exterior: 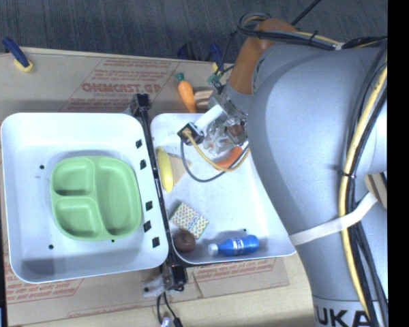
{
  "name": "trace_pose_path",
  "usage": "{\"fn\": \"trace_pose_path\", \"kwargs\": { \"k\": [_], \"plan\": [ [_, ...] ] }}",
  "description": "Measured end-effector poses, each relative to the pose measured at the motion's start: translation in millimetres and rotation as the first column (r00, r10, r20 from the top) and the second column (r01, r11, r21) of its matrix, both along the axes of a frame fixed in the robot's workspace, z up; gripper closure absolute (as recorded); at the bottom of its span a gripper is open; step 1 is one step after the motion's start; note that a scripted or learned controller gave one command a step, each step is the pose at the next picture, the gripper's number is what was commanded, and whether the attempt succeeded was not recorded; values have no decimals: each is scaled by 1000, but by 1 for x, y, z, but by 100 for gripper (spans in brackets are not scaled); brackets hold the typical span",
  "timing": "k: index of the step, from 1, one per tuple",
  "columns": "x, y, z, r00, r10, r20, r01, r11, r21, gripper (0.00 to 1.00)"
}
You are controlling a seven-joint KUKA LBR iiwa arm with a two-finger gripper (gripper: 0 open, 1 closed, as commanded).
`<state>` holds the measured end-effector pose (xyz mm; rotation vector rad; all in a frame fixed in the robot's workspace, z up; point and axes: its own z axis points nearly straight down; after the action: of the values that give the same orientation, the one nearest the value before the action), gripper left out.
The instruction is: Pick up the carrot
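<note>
A carrot (pixel 186 95), orange with a green tip, lies on the cardboard just beyond the far rim of the right bin (pixel 259 203). My gripper (pixel 223 139) hangs low over the far part of the right bin, to the right of and nearer than the carrot. An orange object (pixel 232 158) shows partly beneath the gripper; I cannot tell what it is or whether it is held. The grey arm hides the bin's right side.
The right bin holds a yellow piece (pixel 165 169), a patterned packet (pixel 189 219), a brown round thing (pixel 185 239) and a blue bottle (pixel 235 244). A green divided plate (pixel 95 196) lies in the left bin (pixel 13 182). A tan object (pixel 203 100) sits beside the carrot.
</note>
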<state>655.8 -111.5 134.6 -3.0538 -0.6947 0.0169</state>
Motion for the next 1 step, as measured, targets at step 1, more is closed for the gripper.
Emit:
{"fn": "trace_pose_path", "kwargs": {
  "k": [1],
  "plan": [
    [-34,55,57,971,-237,7,237,971,-7,100]
  ]
}}
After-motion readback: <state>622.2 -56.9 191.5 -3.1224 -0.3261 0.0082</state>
